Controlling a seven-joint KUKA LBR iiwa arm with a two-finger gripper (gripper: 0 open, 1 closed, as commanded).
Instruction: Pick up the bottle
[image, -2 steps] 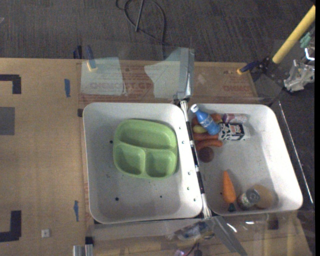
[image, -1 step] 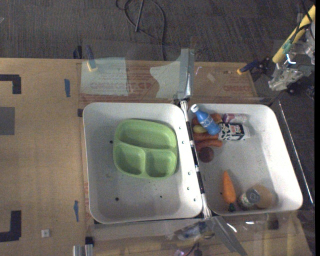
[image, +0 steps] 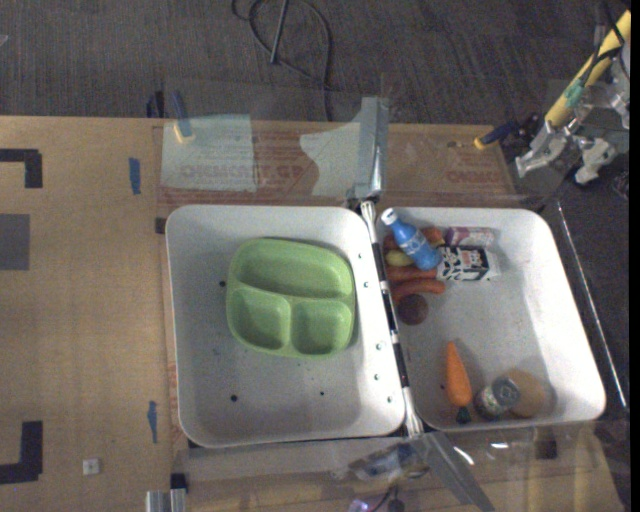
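Bottle (image: 410, 240) overlapping half-hidden sausage (image: 417, 286), carton (image: 466, 263)

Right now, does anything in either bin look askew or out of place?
The blue bottle lies tipped over at the right bin's left wall, resting on a heap of toy food beside a small milk carton.
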